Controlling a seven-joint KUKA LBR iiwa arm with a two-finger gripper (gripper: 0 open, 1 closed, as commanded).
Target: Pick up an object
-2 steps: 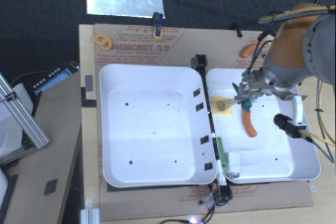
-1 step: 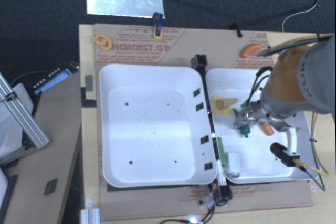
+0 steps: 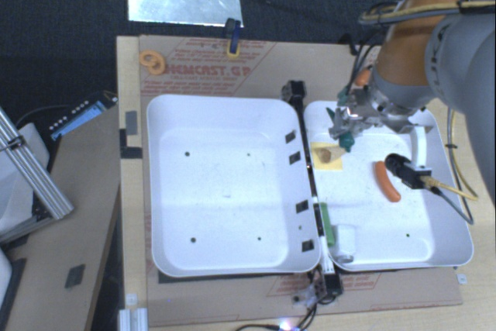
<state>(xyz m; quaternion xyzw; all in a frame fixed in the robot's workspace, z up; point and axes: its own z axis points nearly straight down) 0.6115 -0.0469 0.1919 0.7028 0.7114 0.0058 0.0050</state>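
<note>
Over the far corner of the arm-side bin [image 3: 380, 225], the gripper [image 3: 345, 137] is hovering just beside 1 yellow block [image 3: 327, 155], jaws unreadable to me, seemingly lining up and needing a short, centred descent.

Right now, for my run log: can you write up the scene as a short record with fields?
arm: reaches in from the right
gripper: over the upper left of the right bin
yellow block: in the right bin, just below the gripper in the view
orange sausage: right bin, middle
clear cup: right bin, lower left corner
</note>
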